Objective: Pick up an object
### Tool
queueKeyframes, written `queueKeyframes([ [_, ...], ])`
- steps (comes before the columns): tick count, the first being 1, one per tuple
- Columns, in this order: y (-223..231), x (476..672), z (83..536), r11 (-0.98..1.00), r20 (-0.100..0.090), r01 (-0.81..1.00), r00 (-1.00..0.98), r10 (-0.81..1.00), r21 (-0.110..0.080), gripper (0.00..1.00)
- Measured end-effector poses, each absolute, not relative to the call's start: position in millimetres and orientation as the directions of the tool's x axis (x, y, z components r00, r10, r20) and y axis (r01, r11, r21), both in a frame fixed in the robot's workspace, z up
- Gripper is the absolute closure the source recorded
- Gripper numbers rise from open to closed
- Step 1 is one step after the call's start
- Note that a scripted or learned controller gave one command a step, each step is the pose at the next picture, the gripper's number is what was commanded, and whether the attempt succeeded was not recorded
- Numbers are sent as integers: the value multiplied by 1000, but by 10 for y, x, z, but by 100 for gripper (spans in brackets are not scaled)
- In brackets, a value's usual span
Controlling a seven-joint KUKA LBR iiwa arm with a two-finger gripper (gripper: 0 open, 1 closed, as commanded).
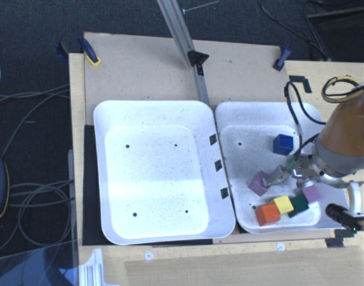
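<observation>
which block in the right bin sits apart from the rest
The blue block, alone toward the far side of the right bin. The orange, yellow, green and purple blocks cluster near the front edge.

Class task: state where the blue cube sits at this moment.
The blue cube sits in the right bin, toward its far end, apart from the cluster of orange block, yellow block and green block at the near edge.

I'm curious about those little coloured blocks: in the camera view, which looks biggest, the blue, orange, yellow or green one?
1. Orange block, largest.
2. Blue block.
3. Yellow block and green block: alike; green is partly hidden, so unranked.
</observation>
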State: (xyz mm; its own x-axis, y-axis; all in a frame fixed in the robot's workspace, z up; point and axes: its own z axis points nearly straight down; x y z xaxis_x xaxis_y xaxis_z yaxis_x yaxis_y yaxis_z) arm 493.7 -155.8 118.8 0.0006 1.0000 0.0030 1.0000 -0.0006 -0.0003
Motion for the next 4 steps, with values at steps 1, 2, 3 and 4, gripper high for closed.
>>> queueKeyframes([
  [1, -1545, 4978, 1078, 4, 8, 1000, -4, 1000, 4, 0],
  [2, -1561, 5009, 1214, 3, 3, 1000, -3, 1000, 17, 100],
  [3, -1611, 5100, 1812, 2, -3, 1000, -2, 1000, 8, 100],
  [4, -1553, 5192, 2399, 3, -2, 1000, -3, 1000, 8, 100],
])
